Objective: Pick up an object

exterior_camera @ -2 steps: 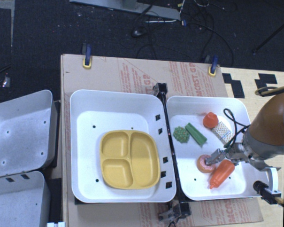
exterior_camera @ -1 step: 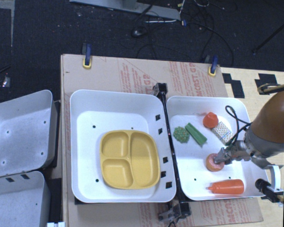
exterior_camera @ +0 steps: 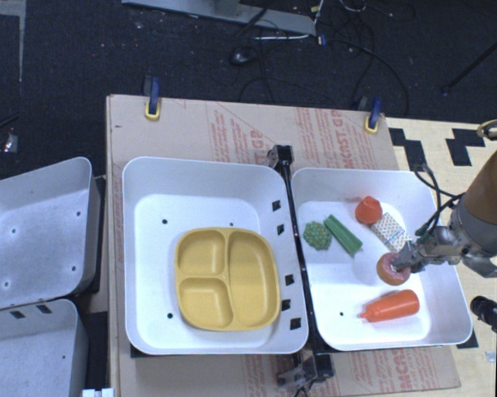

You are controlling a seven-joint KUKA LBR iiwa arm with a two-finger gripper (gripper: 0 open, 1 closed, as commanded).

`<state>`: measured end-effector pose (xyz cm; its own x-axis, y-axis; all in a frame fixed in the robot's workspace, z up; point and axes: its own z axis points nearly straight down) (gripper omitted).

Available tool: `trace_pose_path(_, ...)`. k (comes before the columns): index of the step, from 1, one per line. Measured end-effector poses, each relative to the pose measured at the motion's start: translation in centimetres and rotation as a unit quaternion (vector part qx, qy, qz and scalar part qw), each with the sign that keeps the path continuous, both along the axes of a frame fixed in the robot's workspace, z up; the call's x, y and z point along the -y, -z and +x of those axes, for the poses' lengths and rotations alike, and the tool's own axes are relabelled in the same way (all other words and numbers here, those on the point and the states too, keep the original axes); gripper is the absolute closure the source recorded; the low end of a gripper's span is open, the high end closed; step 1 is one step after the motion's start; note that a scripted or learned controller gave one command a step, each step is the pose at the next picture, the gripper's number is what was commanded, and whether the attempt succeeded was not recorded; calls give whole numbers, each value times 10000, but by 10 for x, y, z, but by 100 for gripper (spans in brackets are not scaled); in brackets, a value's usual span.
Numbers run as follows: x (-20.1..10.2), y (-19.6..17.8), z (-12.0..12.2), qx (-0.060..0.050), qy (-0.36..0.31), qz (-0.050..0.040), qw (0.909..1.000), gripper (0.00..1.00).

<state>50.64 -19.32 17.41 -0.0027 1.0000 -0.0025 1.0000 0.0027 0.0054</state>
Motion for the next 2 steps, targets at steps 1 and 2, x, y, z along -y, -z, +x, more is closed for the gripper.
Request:
trace_pose_path(1, -1, -64, 3, 8, -5, -2, 10000, 100)
trace_pose_path(2, -1, -62, 4, -21, -1, 7, 10000, 100)
